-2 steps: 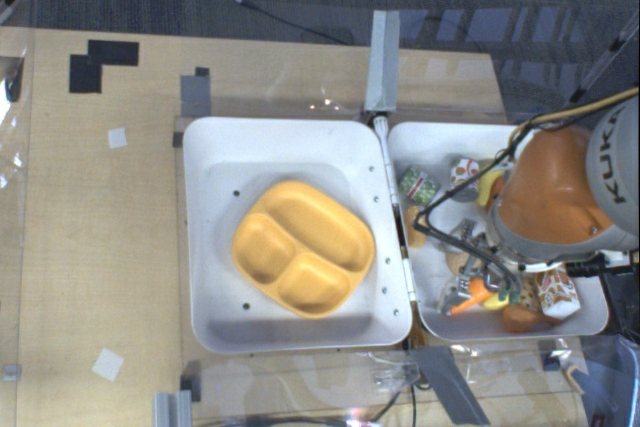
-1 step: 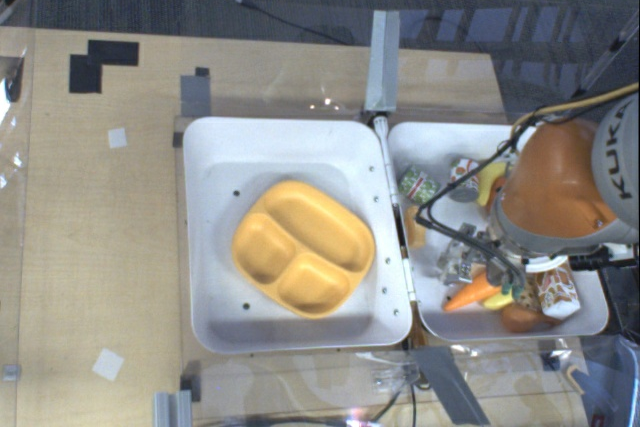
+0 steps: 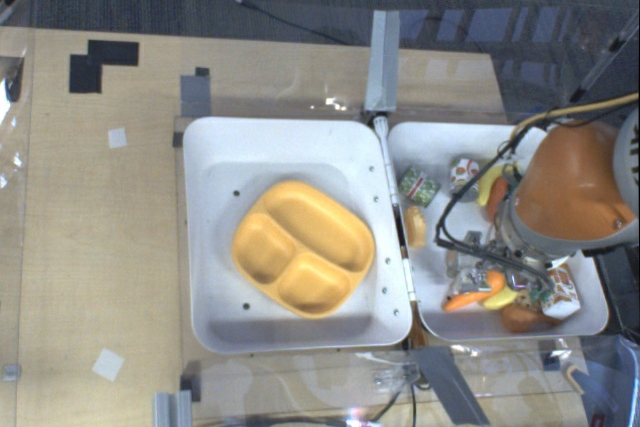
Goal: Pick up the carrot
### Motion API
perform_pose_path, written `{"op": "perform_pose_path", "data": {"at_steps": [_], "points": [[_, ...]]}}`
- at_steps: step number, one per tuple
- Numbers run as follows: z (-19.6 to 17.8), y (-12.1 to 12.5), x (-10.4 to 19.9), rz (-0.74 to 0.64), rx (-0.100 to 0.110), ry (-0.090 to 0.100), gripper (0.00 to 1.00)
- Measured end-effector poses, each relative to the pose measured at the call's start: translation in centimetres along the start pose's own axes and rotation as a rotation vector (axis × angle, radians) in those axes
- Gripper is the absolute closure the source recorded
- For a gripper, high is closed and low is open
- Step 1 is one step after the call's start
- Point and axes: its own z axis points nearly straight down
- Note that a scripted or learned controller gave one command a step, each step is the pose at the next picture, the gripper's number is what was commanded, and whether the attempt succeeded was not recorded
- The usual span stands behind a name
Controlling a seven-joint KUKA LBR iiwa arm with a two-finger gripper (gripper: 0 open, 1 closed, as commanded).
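Carrot (image 3: 464,299), a small tapered orange piece with a smooth plastic look, lies near the front edge of the right bin (image 3: 590,320), its tip pointing toward the divider. The gripper (image 3: 487,267) hangs low just above and beside it, under the arm's glossy orange band (image 3: 565,185); whether its jaws are open or shut cannot be told, since cables and clutter hide them. Touching the carrot are a yellow curved piece (image 3: 500,298) and a reddish-brown round item (image 3: 520,317). The left bin (image 3: 210,215), matte white with rounded corners, holds a smooth yellow three-compartment tray (image 3: 303,247).
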Motion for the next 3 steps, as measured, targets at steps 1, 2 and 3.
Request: {"op": "perform_pose_path", "data": {"at_steps": [1, 2, 3], "points": [[-7.7, 0.6, -4.7, 0.341, 0.0, -0.002, 1.0], [-7.6, 0.6, -4.7, 0.342, 0.0, 0.001, 0.0], [1.0, 1.2, -0.1, 0.287, -0.001, 0.009, 0.0]]}}
